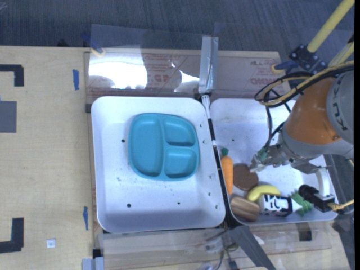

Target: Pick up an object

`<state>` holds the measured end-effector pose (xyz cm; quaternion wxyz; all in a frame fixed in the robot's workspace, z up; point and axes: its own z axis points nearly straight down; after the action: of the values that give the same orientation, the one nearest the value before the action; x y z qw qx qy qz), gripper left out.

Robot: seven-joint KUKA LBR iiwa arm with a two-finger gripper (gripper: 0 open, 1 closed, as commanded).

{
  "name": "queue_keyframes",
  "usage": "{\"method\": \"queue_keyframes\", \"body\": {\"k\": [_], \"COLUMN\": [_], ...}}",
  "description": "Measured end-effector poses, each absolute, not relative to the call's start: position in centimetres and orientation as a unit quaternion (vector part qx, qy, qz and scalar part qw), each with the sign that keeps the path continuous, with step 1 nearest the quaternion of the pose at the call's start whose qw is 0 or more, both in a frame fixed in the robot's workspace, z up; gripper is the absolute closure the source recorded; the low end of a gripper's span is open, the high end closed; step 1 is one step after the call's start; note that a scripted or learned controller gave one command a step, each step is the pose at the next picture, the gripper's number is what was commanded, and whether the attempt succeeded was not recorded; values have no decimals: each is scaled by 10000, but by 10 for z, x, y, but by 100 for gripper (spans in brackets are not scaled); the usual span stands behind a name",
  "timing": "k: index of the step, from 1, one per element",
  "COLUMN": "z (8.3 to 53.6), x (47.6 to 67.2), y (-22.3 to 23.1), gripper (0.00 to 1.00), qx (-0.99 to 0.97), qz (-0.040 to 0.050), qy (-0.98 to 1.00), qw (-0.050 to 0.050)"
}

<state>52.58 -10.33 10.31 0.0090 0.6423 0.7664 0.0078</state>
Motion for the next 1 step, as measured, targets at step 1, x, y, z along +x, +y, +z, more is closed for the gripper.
{"method": "queue_keyframes", "body": {"k": [1], "z": [102], "x": [525], "y": [-103], "gripper": [0], "qx": [6422], "qz": [75], "qy": [7665], "qw": [80]}}
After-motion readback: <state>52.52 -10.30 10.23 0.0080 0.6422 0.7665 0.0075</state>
